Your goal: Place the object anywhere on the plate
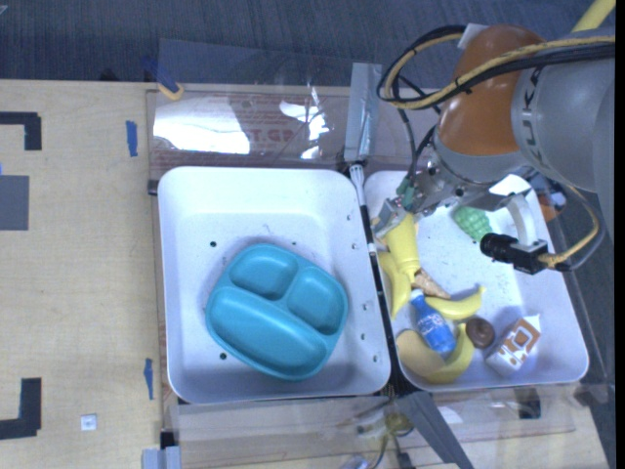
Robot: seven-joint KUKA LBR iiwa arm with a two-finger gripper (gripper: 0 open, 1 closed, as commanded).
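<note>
Pale wooden bench, blue floor

Plate unobstructed; right bin crowded w/ clutter.

Plate: teal, three compartments, sits upright and skewed in the left bin. Object unclear, but the likely candidate is the banana, yellow, lying along the right bin's left wall, well apart from the plate.

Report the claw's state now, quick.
Claw: down in the right bin at the top end of a banana; open or closed cannot be told.
</note>
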